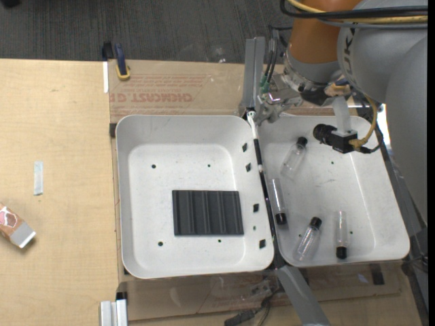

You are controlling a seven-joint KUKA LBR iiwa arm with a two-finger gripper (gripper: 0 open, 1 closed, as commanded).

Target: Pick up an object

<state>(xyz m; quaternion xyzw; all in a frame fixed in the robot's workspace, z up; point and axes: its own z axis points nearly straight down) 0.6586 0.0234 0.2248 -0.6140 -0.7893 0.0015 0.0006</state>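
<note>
Item: my gripper (270, 106), poised over the far corner of the right bin (387, 202) beside the wall shared with the left bin (126, 182); whether it is released or clenched, I cannot tell, and nothing is seen held in it. Contents on the near side of me, all apart from me: four clear black-capped vials, namely the closest vial (293, 156), the vial along the shared wall (277, 199), and the front pair (309, 236) (340, 234). Across the wall, well apart from me: one black ribbed block (207, 212).
</note>
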